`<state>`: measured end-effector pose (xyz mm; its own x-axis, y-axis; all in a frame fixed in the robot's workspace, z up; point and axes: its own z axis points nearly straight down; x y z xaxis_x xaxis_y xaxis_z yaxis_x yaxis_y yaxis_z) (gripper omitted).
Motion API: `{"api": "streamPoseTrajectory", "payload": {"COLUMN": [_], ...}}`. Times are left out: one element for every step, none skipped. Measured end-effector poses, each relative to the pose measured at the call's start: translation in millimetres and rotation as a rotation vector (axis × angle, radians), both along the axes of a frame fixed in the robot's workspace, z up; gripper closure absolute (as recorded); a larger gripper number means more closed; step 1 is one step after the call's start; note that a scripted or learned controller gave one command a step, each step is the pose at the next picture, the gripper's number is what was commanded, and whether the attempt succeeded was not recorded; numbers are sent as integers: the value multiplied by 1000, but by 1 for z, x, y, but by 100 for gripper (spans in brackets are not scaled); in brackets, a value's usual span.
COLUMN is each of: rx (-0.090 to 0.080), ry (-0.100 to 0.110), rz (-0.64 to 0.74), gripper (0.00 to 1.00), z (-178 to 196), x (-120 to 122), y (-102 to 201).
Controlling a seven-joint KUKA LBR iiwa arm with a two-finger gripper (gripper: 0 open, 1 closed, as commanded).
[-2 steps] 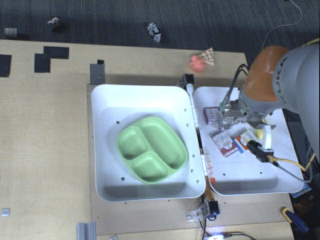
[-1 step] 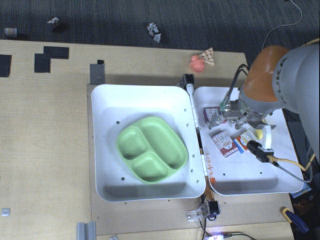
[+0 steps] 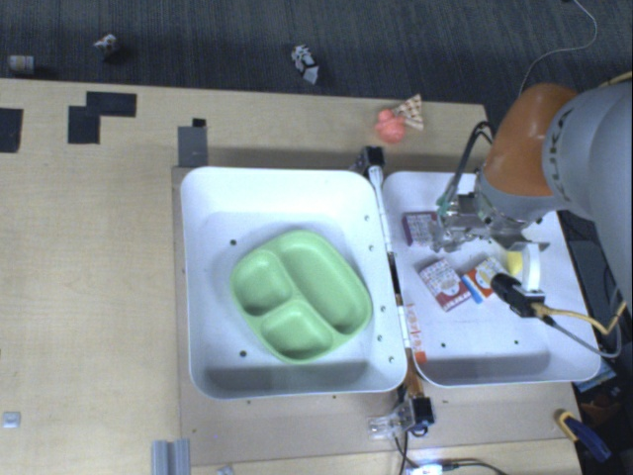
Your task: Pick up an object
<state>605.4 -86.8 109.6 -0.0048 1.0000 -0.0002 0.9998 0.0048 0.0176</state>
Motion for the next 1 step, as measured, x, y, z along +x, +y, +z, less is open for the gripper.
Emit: {"api": "streamPoseTrajectory", "payload": {"rx": [0], "ry": [0], "rz": [0], "gripper": [0], "z": [0], "x": [0], "y": [0]}}
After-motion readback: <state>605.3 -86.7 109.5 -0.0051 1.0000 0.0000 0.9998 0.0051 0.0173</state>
